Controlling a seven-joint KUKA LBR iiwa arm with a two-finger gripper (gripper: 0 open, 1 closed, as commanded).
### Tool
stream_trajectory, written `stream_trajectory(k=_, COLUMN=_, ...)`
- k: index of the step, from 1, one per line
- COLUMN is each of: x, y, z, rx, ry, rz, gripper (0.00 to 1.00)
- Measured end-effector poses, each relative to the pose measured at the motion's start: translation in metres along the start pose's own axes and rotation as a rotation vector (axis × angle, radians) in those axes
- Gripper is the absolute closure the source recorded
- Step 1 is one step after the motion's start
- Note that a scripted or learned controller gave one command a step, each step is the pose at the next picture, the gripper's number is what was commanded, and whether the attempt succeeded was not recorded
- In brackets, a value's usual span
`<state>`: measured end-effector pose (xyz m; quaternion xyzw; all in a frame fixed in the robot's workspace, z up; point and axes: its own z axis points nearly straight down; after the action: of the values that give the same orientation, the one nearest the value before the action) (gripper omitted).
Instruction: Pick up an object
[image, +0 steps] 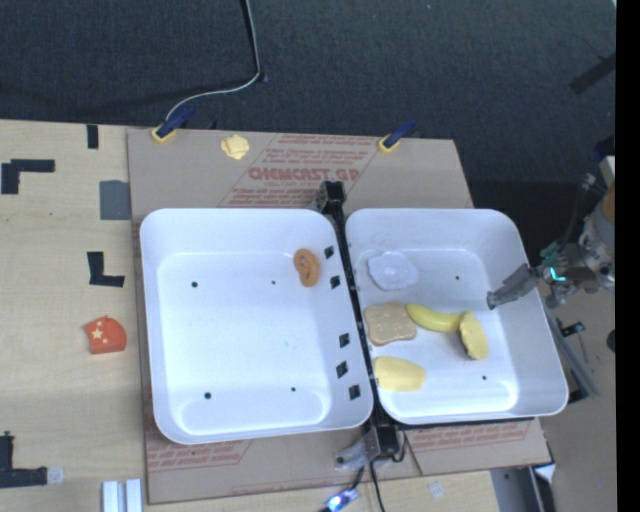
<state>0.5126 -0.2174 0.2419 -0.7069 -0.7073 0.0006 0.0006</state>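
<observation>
Item: gripper (505, 293). Position: at the right rim of the right bin (500, 232), reaching in from the right. Only a dark finger tip is plain; whether the tool is open or closed cannot be told, and nothing is seen in its hold.

Step in hand, as judged: approach, with no object yet taken. Nearest candidates are the small yellow piece (473, 337) and the banana (433, 319), both just below and left of the tip. A sound pick would likely centre the tool over one item, well apart from its neighbours, and come down straight; the banana touches the slice of bread (388, 324), so the small yellow piece, which lies free, looks the easier choice.

Right bin, contents: pale translucent lump (390, 269) near the upper left; slice of bread at the left wall; banana just beside it; small yellow piece to the right of the banana; yellow oval lump (399, 374) in the lower left.

Left bin (160, 330), contents: one orange-brown piece (307, 266) near the upper right.

Outside the bins: yellow scrap (235, 147) on the cardboard; red object (106, 335) on the bench at left.
</observation>
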Motion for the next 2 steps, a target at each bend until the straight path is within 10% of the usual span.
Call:
stream_trajectory(k=1, x=0.069, y=0.026, z=-0.096, rx=-0.012, ry=0.000, rz=-0.009, gripper=0.00)
stream_trajectory(k=2, x=0.172, y=0.058, z=-0.293, rx=-0.021, ry=0.000, rz=-0.011, gripper=0.00)
